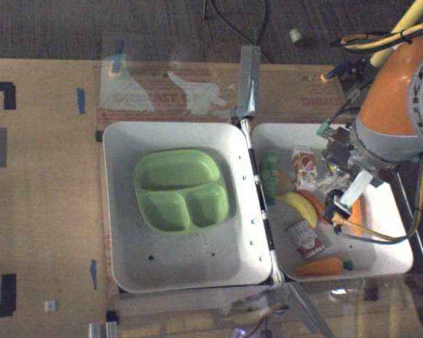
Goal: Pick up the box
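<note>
The arm (pixel 398 97) hangs over the right bin (pixel 398 255), with its gripper (pixel 338 162) low above the bin's far half. I judge this to be the approach step. Nothing is seen held, and whether the claw is apart or together cannot be told from this slant.

The box (pixel 304 169), a small red-and-white carton, lies in that far half, just beside the gripper on the side of the bin's left edge. A second carton (pixel 305 238) in like colours lies nearer the near edge, and either could be the one meant. The next move calls for settling on 1 of them, centring over it, and descending clear of the banana (pixel 299 206) that lies between the 2.

The bench (pixel 42 210) is pale brown board marked with black corner brackets and blue tape strips. Beyond its far edge is dark carpet (pixel 127 13) with a looped black cable (pixel 262 5). The left bin (pixel 120 259) carries a green plate (pixel 181 190) of 3 compartments, about central. In the right bin a carrot (pixel 319 266) lies along the near edge and a green item (pixel 270 171) sits against the left edge.
</note>
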You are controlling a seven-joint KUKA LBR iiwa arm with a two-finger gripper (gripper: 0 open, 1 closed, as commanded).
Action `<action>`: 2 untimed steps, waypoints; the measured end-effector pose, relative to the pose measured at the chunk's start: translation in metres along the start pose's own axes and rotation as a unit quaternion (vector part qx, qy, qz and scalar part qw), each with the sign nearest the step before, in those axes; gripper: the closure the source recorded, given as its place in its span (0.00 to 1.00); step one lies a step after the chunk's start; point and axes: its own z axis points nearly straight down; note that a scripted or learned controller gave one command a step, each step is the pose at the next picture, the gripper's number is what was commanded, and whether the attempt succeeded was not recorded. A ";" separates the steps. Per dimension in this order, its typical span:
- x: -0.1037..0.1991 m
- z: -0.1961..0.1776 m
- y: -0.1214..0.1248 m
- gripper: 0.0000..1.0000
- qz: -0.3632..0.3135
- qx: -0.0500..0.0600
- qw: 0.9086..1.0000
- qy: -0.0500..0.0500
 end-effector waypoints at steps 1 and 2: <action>0.001 0.000 -0.001 0.00 -0.001 0.001 1.000 0.000; -0.038 -0.117 0.033 0.00 0.054 0.000 0.999 0.000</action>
